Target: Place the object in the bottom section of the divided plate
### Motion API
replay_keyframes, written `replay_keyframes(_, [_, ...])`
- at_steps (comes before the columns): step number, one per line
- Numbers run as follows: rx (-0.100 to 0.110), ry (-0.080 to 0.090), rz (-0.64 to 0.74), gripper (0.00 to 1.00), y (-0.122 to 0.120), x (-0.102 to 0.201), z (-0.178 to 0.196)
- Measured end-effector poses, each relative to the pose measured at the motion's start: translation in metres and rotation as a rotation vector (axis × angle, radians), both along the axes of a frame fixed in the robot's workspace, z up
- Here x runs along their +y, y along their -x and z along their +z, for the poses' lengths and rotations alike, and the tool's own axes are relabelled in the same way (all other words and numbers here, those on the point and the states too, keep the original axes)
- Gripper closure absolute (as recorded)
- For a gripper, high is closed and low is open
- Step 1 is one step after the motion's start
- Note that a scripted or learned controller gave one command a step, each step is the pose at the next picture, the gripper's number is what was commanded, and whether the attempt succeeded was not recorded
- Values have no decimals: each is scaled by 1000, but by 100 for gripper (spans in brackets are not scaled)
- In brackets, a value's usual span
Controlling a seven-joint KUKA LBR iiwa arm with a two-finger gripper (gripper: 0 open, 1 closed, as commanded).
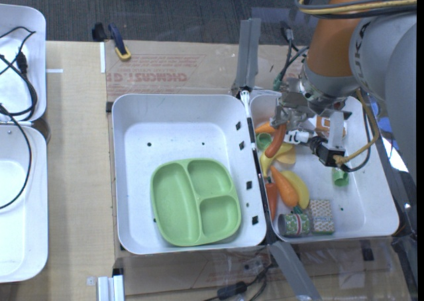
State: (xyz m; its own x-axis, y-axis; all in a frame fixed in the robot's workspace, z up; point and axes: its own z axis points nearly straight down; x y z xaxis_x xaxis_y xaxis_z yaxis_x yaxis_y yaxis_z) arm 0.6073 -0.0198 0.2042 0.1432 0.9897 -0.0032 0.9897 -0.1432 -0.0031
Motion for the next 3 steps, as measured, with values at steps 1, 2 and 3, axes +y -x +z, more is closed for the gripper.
replay_keyframes(1, [0, -1, -15, 100, 50, 55, -14])
replay_keyframes(2, [-2, -1, -16, 100, 61, 144, -84])
replay_keyframes(3, [0, -1, -16, 0, 62, 144, -85])
